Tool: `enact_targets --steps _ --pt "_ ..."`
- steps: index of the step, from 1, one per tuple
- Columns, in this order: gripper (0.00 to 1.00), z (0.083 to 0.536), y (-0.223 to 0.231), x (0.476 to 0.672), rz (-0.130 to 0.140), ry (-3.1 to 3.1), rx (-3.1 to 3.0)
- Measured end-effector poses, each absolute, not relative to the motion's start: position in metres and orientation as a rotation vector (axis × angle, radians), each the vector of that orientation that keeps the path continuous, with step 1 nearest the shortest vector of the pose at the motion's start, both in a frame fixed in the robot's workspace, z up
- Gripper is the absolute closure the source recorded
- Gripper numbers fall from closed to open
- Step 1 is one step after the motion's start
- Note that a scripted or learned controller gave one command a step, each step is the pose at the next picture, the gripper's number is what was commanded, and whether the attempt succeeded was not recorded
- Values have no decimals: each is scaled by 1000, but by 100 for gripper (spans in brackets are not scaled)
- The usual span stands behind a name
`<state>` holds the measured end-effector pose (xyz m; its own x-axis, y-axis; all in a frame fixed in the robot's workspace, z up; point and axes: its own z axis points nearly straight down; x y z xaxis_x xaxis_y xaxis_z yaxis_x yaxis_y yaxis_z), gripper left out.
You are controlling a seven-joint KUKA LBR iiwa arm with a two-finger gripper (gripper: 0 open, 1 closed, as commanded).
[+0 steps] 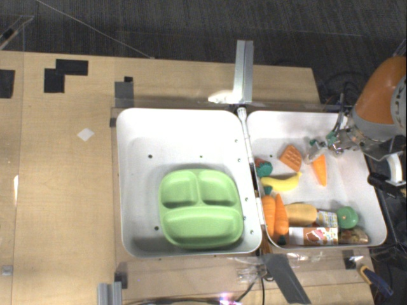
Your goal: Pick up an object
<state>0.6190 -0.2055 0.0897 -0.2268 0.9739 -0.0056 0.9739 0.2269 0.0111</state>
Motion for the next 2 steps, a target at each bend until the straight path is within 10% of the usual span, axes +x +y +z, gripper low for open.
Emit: enact_targets --steps 1,2 --pt "100 104 -204 623 17 2451 1935" --pt "100 250 -168 604 6 2382 2037"
